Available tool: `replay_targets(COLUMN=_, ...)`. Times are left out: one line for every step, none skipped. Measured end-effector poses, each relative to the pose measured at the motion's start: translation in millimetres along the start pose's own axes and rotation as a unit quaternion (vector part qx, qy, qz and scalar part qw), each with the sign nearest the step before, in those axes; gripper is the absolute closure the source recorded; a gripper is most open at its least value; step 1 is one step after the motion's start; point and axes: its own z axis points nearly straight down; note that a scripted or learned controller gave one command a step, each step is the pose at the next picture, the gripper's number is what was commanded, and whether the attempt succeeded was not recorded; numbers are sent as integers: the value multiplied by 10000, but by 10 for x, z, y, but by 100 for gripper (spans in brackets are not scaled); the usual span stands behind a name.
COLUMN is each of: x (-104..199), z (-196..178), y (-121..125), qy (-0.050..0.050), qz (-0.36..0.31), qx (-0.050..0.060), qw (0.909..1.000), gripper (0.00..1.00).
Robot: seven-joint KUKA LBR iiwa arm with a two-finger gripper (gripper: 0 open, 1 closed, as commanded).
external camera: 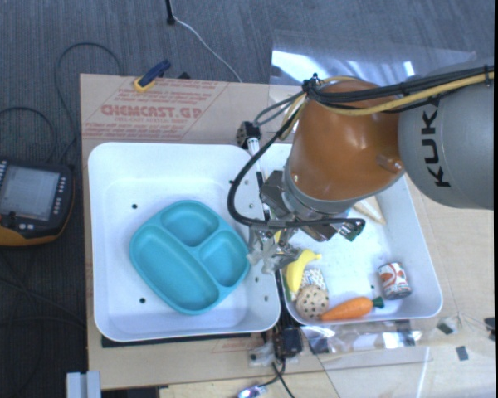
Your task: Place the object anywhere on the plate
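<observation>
Banana (300, 269), toy, yellow: we log it in the right bin (423, 251), at its left wall beside a speckled cookie (312, 302) and a carrot (346, 308), directly under the gripper (270, 251). We judge it light, rigid plastic, smooth and curved, best pinched across its middle. Gripper spread and contents: we cannot tell. Destination, the blue plate (189, 257), lies in the left bin (116, 181).

The plate (188, 257) lies in the left bin (108, 189); the right bin (419, 247) sits touching beside it on the counter (149, 110). In the right bin's near part, a banana (300, 268) lies leftmost, a cookie (312, 302) just before it; a carrot (347, 308) lies right of the cookie, a can (393, 279) farther right.
</observation>
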Motion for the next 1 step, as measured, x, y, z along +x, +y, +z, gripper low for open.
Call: replay_targets(x=-378, z=1122, y=428, qy=-28, qz=2106, qx=6, qw=9776, gripper=100)
